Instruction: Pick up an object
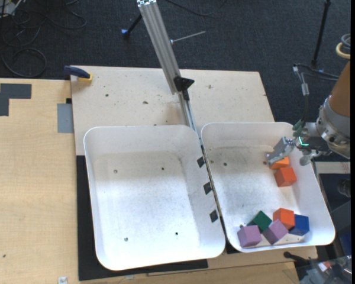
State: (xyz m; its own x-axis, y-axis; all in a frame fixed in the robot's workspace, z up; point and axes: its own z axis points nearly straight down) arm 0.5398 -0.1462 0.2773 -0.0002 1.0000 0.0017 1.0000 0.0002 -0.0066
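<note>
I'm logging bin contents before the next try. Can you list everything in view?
Left bin: one, white, left half of the bench.
Right bin: one, white, right of it.
Orange block: one, right bin, just below the gripper.
Cluster at the right bin's near corner: green block, orange cube, blue block, two purple blocks.
Aluminium post: one, silver, behind the bins.
Clamp: one, blue and yellow, bench's far-left corner.
Gripper: one, grey, over the right bin.

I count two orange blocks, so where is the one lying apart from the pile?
In the right bin, far half, the lone orange block sits just under the hand, away from the near-corner cluster.
</note>
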